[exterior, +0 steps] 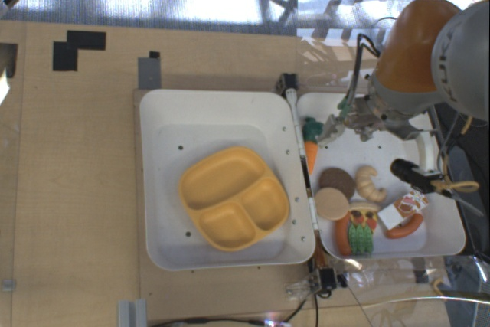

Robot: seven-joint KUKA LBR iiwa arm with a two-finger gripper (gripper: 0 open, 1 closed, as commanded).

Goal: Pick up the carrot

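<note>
**Hovering by the carrot at the right bin's near-left wall**

Reaching in from the right, the grey arm with its orange band carries the two-finger gripper (331,128) low over the upper left corner of the shallow white right bin (452,241). Whether the claw is spread or closed I cannot tell, and nothing is visibly held.

Just beside it lies the small orange plastic carrot with a green leafy top (310,151), lengthwise along the bin's left wall, green end toward the top of the view. It looks light, stiff and smooth, so it may slip or roll; a pinch across the thicker orange body seems the safest hold, though the wall crowds 1 side.

Farther down sit a brown round patty (337,181), a tan croissant (369,183) and a red sausage (404,227). The white left bin (161,241) holds a yellow 3-compartment plate (191,204).
</note>
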